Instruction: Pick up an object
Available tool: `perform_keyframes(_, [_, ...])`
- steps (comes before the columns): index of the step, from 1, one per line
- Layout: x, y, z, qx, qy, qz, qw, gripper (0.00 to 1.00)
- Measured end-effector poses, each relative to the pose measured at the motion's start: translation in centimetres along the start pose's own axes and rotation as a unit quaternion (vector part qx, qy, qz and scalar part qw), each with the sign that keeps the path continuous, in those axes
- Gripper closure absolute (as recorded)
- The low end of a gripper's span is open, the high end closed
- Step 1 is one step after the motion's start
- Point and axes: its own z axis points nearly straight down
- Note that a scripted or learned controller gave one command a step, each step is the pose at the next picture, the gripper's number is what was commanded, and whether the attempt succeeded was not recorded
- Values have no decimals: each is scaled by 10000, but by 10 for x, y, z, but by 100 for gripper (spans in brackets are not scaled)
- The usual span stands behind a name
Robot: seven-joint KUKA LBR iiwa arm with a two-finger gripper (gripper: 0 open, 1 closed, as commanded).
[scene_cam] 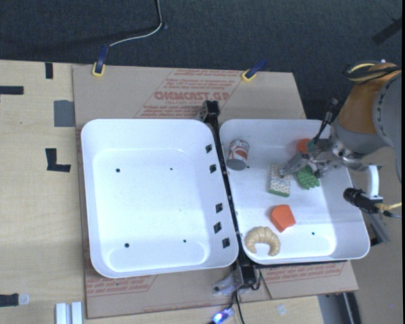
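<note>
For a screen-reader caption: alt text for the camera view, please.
A robot arm reaches from the right over the right bin, which holds a croissant, orange block, small can, sponge and green toy.

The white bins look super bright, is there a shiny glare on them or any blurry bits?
In the camera view, the left bin is brightly lit and washes out toward white, with a soft shadow along its inner walls; the croissant and orange block look fairly sharp; the gripper area is a little blurry, so fine detail there is hard to make out.
</note>
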Motion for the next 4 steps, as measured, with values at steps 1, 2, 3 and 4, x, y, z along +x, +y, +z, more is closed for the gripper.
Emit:
perform_keyframes(1, [0,3,-16,-34,-12,-12,10000,100])
perform_keyframes(2, [-1,-35,-149,-69,-23,3,10000,100])
perform_keyframes(3, [-1,-117,-289,-58,-23,8,10000,100])
perform_keyframes(4, [88,-120,-298,-43,-3,-47,10000,100])
